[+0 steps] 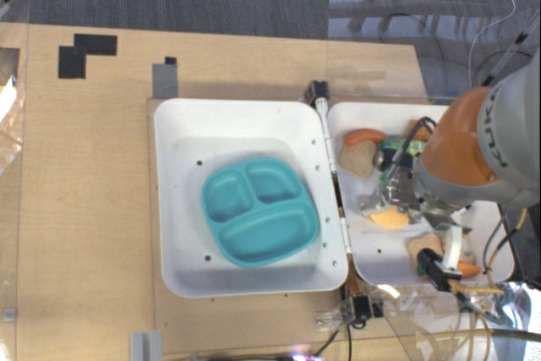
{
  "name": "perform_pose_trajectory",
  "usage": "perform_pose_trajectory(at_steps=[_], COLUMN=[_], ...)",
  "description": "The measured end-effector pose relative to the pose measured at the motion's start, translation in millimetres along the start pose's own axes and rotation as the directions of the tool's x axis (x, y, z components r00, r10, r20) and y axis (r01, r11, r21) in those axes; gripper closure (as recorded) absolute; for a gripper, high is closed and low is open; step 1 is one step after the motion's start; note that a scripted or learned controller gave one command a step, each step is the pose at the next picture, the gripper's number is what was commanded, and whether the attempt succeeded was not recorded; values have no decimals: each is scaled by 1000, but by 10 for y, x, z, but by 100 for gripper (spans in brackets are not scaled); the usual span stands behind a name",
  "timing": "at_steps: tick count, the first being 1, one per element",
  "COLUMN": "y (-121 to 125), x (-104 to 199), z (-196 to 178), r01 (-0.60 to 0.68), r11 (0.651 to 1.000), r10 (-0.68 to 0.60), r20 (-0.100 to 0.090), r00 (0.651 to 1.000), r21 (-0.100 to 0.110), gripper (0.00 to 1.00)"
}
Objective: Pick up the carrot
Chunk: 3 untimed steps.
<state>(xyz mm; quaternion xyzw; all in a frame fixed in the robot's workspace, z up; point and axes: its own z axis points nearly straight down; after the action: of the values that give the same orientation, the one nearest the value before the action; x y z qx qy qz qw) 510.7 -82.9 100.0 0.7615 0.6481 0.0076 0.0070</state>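
We see the grey arm's two-finger gripper (397, 197) low in the right-hand shallow white bin (372, 262), just above a flat yellow food piece (389, 219); we cannot tell its state. The orange carrot (365, 135) lies apart, near the bin's far wall, so we judge the reach off target.

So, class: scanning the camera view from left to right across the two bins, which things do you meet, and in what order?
Left bin → teal divided plate → bar between the bins → right bin → tan food piece → yellow slice → gripper → arm's orange band.
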Motion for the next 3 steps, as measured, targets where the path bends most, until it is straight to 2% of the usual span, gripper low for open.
perform_pose_trajectory(at_steps=[1,2,3], y=[24,-192,-160], x=[16,-15,2], z=[-106,112,2], r01=[5,-43,-37], r11=[1000,999,999], r10=[-5,43,37], r20=[0,0,0], r00=[1000,999,999], r21=[-6,7,0], gripper=[100,100,100])
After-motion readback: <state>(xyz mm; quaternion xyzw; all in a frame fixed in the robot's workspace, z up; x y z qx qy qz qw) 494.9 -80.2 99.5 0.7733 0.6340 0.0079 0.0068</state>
